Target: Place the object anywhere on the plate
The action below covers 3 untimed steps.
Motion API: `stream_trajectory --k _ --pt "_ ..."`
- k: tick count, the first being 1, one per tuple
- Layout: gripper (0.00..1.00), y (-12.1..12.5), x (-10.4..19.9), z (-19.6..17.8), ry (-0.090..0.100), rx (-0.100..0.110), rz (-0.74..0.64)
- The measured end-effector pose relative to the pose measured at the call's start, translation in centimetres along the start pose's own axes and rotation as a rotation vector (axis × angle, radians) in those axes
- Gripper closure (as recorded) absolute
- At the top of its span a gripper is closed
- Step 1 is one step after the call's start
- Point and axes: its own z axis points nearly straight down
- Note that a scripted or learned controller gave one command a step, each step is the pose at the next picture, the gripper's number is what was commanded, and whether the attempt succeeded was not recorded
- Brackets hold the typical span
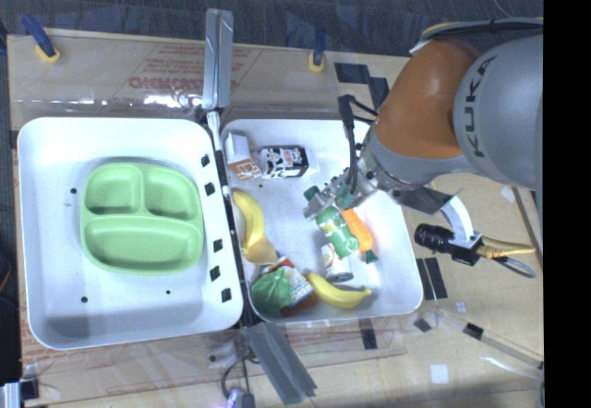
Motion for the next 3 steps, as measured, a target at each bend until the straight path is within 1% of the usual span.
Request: stream_trajectory --k 1,2,3 --pt "1.00 6.1 7.9 2.7 0.003 0.004 0.010" --pt "1.00 10.2 14.0 2.7 0.001 0.001 -0.174" --pt "0.00 10.2 14.0 2.6 0.000 0.001 -0.174"
